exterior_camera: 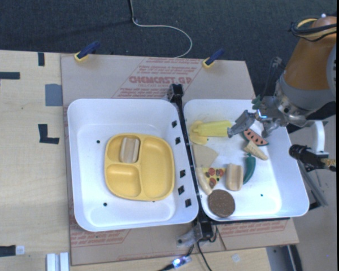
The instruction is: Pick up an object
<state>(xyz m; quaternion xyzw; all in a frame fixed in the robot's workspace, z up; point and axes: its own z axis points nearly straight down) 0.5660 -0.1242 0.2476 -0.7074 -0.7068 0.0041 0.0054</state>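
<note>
- Grey fingers of the gripper (250,124) stood spread over the right bin (282,199), one dark tip near the banana (211,130), the other by the watermelon slice (255,137); we saw nothing pinched between them.
- We judged the step as the approach: the arm (308,72) hung over the bin's upper right corner, and no toy was lifted yet.
- Toy food lay crowded in that bin: the banana at the top, the watermelon slice just right of it, a green pepper (248,169) below, a bread piece (234,176), a pizza slice (211,175) and a brown cookie (221,203) near the front edge.
- For the next move, we reckoned the fingers had to settle around one toy, likely the watermelon slice or the banana's right end, then close and rise straight.
- Room was tight: the divider (183,151) sat just left of the banana, and neighbouring toys nearly touched.
- Open floor remained at the bin's lower right.
- Alongside, the left bin (85,151) held a yellow divided plate (140,167) carrying a bread slice (129,149).
</note>
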